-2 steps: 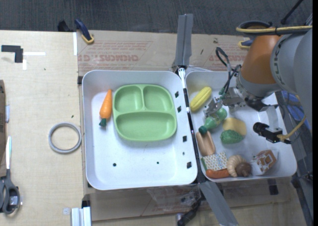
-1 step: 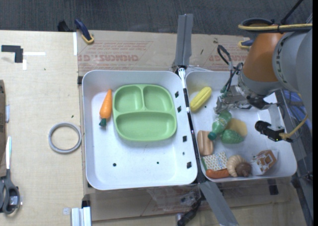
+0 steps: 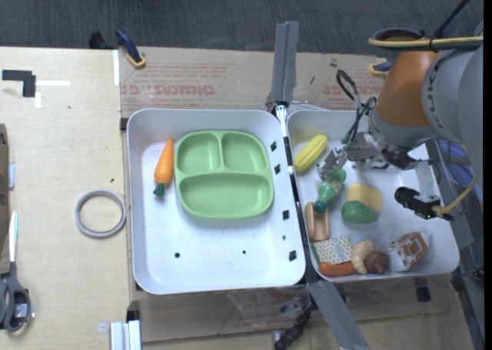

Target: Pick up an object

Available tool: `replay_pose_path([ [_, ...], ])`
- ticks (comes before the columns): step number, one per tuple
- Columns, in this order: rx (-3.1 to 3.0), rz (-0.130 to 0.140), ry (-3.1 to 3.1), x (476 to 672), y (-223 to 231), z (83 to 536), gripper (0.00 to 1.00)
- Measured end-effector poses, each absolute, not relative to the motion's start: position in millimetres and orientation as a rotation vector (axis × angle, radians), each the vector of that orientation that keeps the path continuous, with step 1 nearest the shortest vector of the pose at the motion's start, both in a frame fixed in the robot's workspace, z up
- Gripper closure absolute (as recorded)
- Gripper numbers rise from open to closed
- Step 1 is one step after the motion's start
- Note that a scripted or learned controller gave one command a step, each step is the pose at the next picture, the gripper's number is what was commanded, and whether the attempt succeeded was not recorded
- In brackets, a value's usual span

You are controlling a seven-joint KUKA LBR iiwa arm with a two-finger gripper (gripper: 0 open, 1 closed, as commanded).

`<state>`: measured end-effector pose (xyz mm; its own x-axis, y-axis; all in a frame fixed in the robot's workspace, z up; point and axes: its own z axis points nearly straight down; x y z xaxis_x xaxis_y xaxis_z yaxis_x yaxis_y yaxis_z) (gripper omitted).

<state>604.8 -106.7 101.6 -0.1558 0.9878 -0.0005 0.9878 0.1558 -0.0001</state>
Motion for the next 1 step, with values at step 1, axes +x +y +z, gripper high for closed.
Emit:
replay_pose_path([
  [1,1.872,-0.002,2.523,605.0,-97.7,92.0,0.00],
])
